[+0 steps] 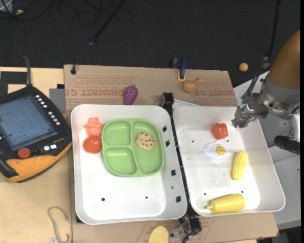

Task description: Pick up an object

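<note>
A control pendant (25, 130) is seen lying left of the bins on the bench. A purple grape bunch (130, 94) and an orange toy (191, 84) are placed on the cardboard (106, 85) behind them.

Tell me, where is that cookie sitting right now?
The cookie lies in the upper right compartment of the green tray, which sits in the left bin, right of the red toys.
</note>
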You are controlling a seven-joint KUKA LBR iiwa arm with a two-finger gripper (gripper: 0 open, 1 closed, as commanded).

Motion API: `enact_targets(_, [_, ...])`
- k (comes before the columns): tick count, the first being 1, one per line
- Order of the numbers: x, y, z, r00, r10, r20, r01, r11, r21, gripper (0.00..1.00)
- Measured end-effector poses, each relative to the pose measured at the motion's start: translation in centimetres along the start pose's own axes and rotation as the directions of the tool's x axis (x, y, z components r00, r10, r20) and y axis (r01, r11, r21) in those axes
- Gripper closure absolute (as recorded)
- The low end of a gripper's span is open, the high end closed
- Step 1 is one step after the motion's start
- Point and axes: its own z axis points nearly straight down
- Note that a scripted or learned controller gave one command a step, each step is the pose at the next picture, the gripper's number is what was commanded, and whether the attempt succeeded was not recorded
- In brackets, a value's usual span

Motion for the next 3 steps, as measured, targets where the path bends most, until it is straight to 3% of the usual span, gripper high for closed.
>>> enact_targets(1, [-0.2,0.0,-2.1,1.000,0.001,-0.001,-0.001,1.000,0.002,1.00])
enact_targets(3, [9.4,1.6,-2.7,1.000,-0.004,-0.003,0.004,1.000,0.006,1.00])
